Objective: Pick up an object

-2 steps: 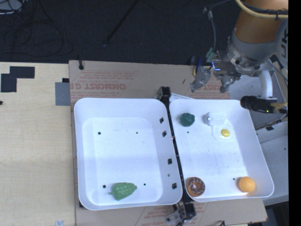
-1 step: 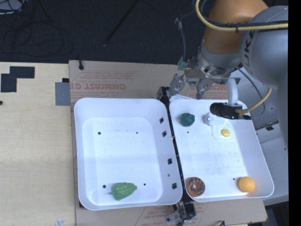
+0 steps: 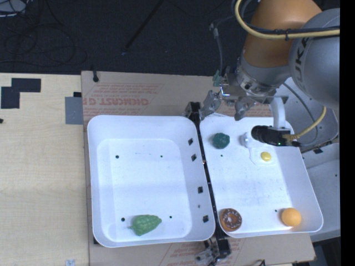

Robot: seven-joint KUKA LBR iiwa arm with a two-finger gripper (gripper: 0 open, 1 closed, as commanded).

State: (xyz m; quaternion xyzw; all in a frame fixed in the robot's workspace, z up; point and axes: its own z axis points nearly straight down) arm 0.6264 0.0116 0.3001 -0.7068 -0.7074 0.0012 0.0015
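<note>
My gripper (image 3: 226, 108) hangs over the back rim of the right bin (image 3: 260, 190), open, with nothing between its fingers. Just in front of it and lower lies a dark green lumpy object (image 3: 221, 141) on the bin floor. A fried-egg toy (image 3: 264, 157) lies to that object's right. Near the bin's front edge sit a chocolate doughnut (image 3: 230, 219) and an orange ball (image 3: 290, 217). A light green leafy object (image 3: 146, 224) rests at the front of the left bin (image 3: 111, 148).
A black cylindrical part (image 3: 270, 136) juts over the right bin's back right corner, beside the egg. A black divider strip (image 3: 201, 176) runs between the bins. Brown cardboard (image 3: 144, 96) lies under both, and the grey arm (image 3: 316, 54) fills the upper right.
</note>
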